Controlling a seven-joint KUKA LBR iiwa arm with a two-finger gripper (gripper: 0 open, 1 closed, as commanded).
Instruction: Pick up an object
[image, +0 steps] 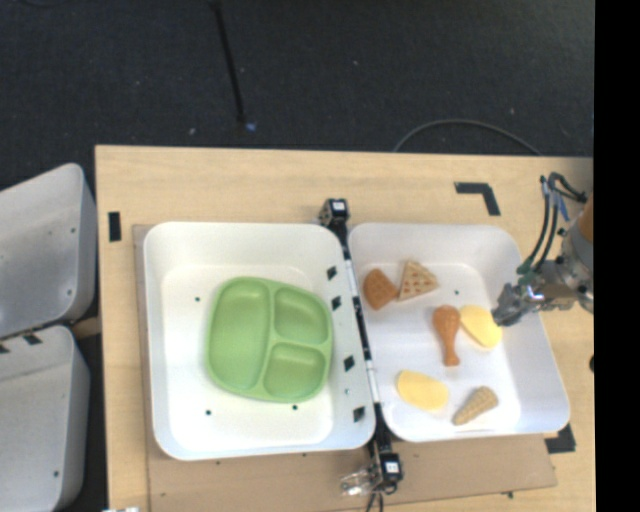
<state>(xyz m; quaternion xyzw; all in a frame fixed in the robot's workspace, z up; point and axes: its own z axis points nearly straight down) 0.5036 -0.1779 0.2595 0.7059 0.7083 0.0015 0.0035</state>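
The right bin (520, 405) holds several toy foods. A brown bun-like piece (379, 288) and a pizza slice (416, 281) lie at its far left. An orange drumstick (448, 333) lies in the middle, with a pale yellow piece (481, 326) just right of it. A yellow lemon-like piece (422, 390) and a waffle cone (474, 405) lie near the front. My gripper (507, 306) reaches in from the right, low over the bin, its tip right beside the pale yellow piece's right edge.
The left bin (170, 420) holds a green divided plate (268, 340). A black-clipped divider (352, 330) runs between the bins. Cables (552, 215) hang off the arm at the right edge. White chairs (40, 250) stand left of the bench.
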